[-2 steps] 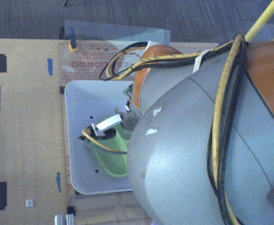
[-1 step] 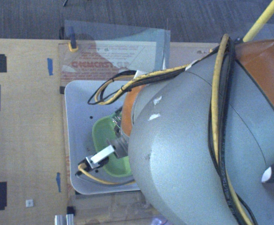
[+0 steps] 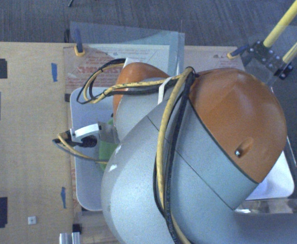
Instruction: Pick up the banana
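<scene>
Speckled grey arm (image 3: 189, 187) – rounded, orange-capped, cable-wrapped – looms over smooth white bin (image 3: 82, 187); claw state can't be told

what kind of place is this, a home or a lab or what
Most likely a robotics lab or test cell. A large grey and orange robot arm with cables looped along it reaches over a shallow white bin on a wooden bench marked with blue tape and black markers, on grey carpet.
</scene>
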{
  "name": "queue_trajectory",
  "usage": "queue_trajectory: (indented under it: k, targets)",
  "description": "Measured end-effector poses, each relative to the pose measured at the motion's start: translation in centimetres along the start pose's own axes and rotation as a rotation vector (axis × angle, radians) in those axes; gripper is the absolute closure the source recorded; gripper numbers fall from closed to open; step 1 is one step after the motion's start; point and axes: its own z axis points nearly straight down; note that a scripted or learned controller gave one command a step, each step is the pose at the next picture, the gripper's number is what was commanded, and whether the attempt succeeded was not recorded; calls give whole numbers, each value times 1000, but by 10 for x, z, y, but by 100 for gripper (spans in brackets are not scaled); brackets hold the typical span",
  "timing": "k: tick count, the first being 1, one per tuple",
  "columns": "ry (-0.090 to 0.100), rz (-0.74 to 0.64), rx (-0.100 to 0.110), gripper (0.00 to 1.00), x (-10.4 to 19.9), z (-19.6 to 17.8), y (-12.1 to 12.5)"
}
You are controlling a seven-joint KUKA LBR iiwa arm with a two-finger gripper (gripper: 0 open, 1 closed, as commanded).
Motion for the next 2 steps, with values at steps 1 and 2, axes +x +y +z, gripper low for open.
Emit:
queue_trajectory:
  k: [1, 2]
  targets:
    - [-5, 4, 2, 100, 0, -13, 2]
    - [-11, -61, 6, 100, 28, -190, 3]
